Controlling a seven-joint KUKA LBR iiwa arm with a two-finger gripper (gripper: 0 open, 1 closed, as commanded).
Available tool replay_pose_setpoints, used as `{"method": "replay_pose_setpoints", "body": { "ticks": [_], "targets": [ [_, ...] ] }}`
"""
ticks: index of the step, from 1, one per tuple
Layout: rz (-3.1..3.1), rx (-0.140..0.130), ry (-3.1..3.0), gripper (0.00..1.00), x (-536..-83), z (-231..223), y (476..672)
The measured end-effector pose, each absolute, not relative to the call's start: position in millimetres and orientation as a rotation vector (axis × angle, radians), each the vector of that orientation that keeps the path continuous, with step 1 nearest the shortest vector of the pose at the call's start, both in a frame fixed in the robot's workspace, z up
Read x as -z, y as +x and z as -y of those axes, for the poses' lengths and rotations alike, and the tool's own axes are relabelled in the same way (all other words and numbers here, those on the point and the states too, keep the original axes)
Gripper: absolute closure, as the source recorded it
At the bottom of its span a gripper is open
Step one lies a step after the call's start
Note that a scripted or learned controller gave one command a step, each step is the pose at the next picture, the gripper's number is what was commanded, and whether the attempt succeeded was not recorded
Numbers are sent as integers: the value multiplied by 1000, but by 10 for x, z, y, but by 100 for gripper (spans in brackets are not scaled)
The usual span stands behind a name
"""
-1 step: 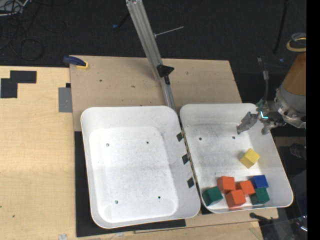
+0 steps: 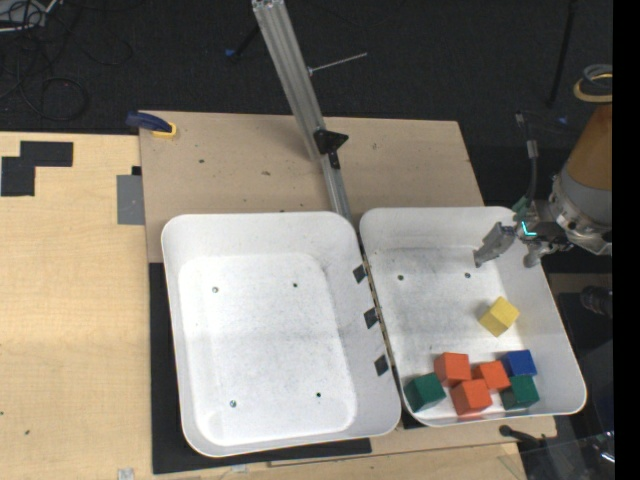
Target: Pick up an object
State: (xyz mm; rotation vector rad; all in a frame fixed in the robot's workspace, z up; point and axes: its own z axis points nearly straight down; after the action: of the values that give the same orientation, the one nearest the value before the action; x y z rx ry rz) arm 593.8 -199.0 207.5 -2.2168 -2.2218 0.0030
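The right bin (image 2: 420,268) holds several small blocks. A yellow block (image 2: 498,315) lies alone near its right side. At the near edge sit three orange blocks (image 2: 470,396), a blue block (image 2: 519,362) and two green blocks (image 2: 425,390), all bunched together. My gripper (image 2: 512,249) hangs over the far right part of this bin, above and beyond the yellow block, apart from it. Its fingers (image 2: 489,244) stand open and hold nothing.
The left bin (image 2: 200,268) lies beside the right one, with black clips along their shared edge. A slanted metal rail (image 2: 296,78) rises behind the bins. The arm's orange band (image 2: 592,153) is at the right edge.
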Motion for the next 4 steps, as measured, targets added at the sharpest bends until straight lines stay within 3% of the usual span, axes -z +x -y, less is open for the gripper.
{"method": "replay_pose_setpoints", "body": {
  "ticks": [2,3,4],
  "targets": [
    [2220,-5,-2215,0,-917,2004,5887],
    [2219,-2,-2220,0,-913,2005,5888],
    [2215,-2,-2223,100,-1012,2014,5885]
  ]
}}
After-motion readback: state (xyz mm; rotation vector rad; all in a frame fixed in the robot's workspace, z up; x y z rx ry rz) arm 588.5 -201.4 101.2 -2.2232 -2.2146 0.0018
